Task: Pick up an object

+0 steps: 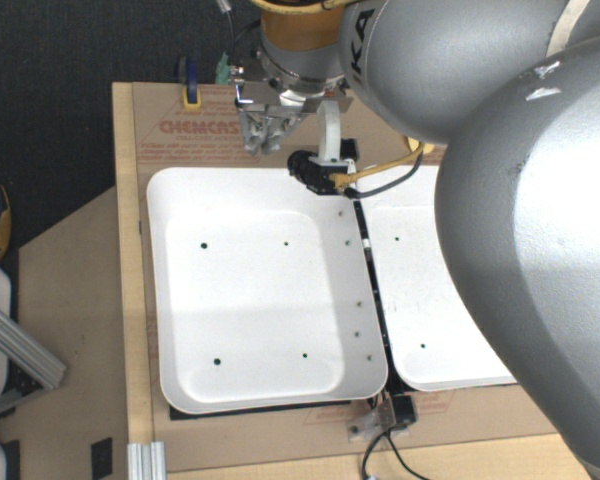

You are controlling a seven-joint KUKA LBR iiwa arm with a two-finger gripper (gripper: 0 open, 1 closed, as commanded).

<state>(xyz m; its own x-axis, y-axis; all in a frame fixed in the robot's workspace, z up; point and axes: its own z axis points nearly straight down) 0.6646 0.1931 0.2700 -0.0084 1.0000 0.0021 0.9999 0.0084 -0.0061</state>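
Observation:
My gripper hangs above the cardboard bench surface just beyond the far rim of the left white bin. Its grey metal fingers point down and sit close together, with nothing visible between them. No loose object lies on the floor of the left bin; I see just small dark dots there. The big grey arm hides most of the right bin, and the part of its floor that shows bears no object.
The bench board carries red print near the gripper. A blue and yellow clamp sits at the board's far edge. An aluminium rail lies off the bench at the left. A small connector and cable sit at the near edge.

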